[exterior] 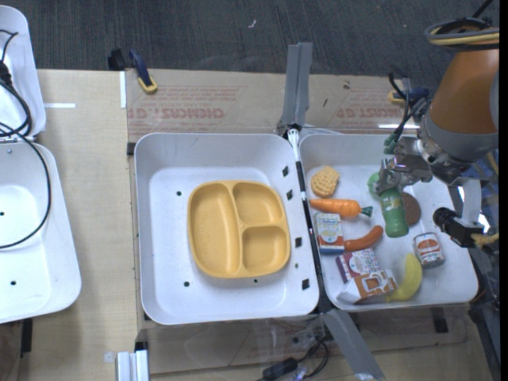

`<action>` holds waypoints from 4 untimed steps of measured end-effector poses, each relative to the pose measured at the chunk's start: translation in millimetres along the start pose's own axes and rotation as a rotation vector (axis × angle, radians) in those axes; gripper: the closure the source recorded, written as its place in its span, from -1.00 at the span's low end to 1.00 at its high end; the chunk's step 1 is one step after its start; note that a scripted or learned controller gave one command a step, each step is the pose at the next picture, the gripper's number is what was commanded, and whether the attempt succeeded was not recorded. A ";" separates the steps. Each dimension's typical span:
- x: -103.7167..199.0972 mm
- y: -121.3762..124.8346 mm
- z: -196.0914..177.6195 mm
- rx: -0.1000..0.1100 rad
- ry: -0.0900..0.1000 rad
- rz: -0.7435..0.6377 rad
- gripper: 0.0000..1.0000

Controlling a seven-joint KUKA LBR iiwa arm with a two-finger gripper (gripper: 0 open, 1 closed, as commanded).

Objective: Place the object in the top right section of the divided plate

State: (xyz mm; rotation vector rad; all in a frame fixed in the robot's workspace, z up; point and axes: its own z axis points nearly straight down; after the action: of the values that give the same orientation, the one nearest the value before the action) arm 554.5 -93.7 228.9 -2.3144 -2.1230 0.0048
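A yellow divided plate (238, 228) lies in the left bin (159, 236), with one long section on its left and two smaller ones on its right, and nothing sits in any of them. My gripper (389, 179) hangs low over the back of the right bin (464, 288), right at the top end of a green bottle (394, 214). The bottle stands or leans just below the gripper, and its upper part is partly hidden by it. I cannot make out whether the bottle is gripped.
The right bin also holds a round waffle cracker (325, 182), a carrot (338, 207), a small carton (329, 232), a sausage (364, 239), a brown disc (411, 207), a can (428, 250), a banana (408, 280) and a snack box (368, 279).
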 end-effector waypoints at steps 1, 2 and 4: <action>26.2 -24.4 -54.6 0.000 0.000 -0.031 1.00; 33.7 -18.9 -90.4 -0.001 -0.001 -0.199 1.00; 52.2 -41.6 37.7 0.002 0.000 -0.069 1.00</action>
State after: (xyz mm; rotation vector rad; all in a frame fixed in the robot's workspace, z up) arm 517.4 -38.2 191.2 -2.2383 -2.2009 0.0060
